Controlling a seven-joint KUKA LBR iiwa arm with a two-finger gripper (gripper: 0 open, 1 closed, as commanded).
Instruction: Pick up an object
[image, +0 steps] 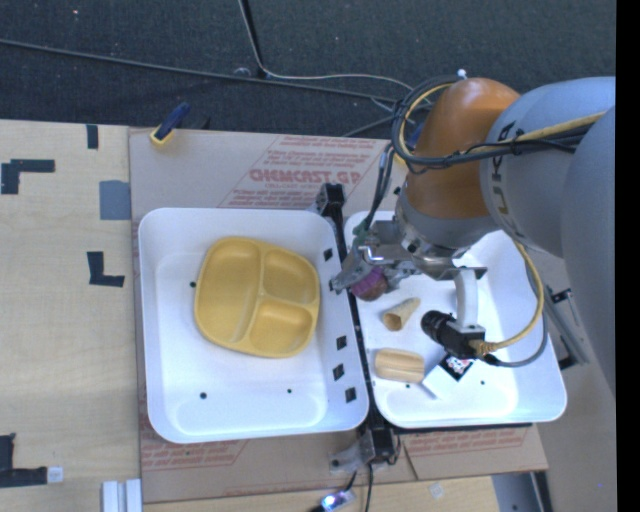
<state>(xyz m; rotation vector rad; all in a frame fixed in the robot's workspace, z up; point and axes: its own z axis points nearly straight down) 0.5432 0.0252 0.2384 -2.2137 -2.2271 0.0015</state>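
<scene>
Metalwork of the gripper (366, 270) hides most of a purplish object (371, 287) at the right bin's (520, 400) left edge, finger state impossible to tell, while a cone-shaped tan piece (399, 315) and tan block (398, 364) lie nearby, yellow divided plate (257, 296) filling the left bin (165, 400).

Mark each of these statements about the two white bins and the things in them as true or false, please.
1. The yellow divided plastic plate lies in the left white bin. True.
2. The tan bread-roll-shaped piece lies on the yellow plate. False: it lies in the right white bin.
3. The gripper is over the right bin, near a dark purple object. True.
4. The small tan cone-shaped piece is outside both bins. False: it is in the right bin.
</scene>
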